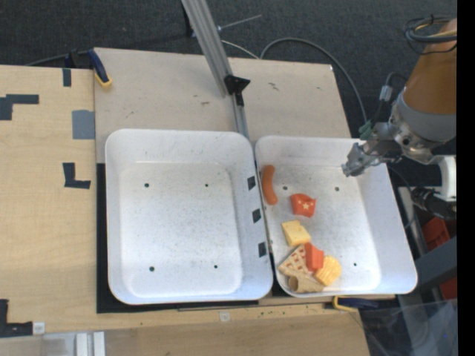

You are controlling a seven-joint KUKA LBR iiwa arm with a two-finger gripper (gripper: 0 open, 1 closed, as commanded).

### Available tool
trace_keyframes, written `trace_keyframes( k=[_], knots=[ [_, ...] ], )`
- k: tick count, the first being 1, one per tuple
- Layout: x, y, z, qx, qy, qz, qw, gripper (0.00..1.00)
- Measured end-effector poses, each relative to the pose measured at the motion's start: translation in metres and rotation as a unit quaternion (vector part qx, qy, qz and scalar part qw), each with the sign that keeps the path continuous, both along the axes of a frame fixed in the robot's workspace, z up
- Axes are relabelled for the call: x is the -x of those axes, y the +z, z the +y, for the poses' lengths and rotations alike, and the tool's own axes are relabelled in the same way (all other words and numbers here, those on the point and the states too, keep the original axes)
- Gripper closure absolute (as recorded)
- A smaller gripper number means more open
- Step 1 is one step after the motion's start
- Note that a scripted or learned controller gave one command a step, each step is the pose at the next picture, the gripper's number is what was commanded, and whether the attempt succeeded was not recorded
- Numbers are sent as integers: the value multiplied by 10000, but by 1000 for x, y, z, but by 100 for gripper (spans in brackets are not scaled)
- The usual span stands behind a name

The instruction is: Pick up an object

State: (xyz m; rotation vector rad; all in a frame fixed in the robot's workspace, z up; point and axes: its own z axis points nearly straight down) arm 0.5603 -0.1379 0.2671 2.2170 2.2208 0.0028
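The end effector, its grip state impossible to tell, hangs over the right bin, up-right of the red piece.

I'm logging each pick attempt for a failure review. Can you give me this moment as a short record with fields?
arm: grey two-finger gripper above the right white bin's upper right part, nothing seen between its fingers
right bin contents: orange sausage-shaped piece, red chunk, pale yellow block, waffle-patterned tan piece, small red-orange piece, yellow-orange piece
cluster: last four lie close together near the front left corner
left white bin: no items seen
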Motion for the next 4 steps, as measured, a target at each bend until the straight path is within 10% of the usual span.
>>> trace_keyframes(
  k=[4],
  knots=[
    [-13,-32,221,-8,22,41,10000,100]
  ],
)
